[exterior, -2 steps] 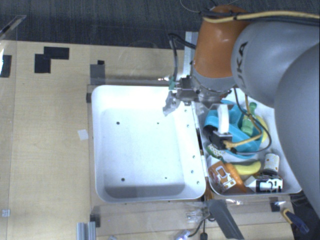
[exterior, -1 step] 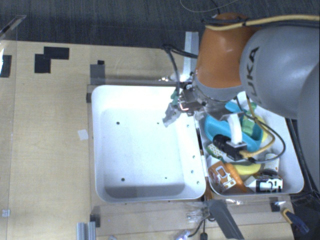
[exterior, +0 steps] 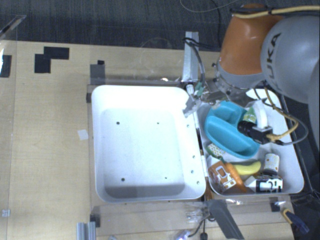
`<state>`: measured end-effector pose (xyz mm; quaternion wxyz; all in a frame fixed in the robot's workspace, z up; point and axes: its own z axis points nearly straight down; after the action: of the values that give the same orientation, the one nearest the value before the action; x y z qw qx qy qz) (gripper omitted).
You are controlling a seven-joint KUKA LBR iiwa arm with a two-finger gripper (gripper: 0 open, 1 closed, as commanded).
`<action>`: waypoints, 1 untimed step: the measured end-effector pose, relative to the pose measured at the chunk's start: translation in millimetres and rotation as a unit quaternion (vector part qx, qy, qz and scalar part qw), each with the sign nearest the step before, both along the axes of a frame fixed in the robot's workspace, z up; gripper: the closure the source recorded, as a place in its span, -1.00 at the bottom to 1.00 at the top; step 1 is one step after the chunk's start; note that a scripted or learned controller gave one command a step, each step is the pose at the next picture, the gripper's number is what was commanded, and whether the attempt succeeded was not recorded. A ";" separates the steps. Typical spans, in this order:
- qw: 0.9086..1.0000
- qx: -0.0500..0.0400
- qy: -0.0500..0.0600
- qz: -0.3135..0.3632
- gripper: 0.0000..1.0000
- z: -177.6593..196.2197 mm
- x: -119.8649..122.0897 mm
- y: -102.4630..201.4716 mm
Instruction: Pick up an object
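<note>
**binwatcher:** So which thing are you after, and where's it sitting?

**arm_guy:** Probably the blue bowl (exterior: 231,131), in the right bin (exterior: 295,176), up toward the far end. It's tipped on its side with the hollow facing the far-right corner, and its long axis runs diagonally from the far-left of the bin toward the near-right. It looks propped like that because the rest of the clutter crowds it: a banana (exterior: 247,168) and an orange carton (exterior: 226,176) just beside its near edge, a small dark can (exterior: 268,185) and a little white bottle (exterior: 271,161) in the near corner.

**binwatcher:** And your fingers?

**arm_guy:** Honestly can't tell. My gripper (exterior: 200,96) is down by the bin's far-left corner, right at the divide with the left bin (exterior: 100,149), and my own wrist blocks the tips. Nothing visibly between them, so I won't claim a hold.
</note>
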<state>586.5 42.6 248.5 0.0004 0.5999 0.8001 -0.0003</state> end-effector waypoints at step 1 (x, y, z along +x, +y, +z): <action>1.000 0.000 0.001 0.011 -1.00 -45.6 -50.6 -93.8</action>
<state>535.8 -51.3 202.9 -0.0003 0.5908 0.8068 -0.0005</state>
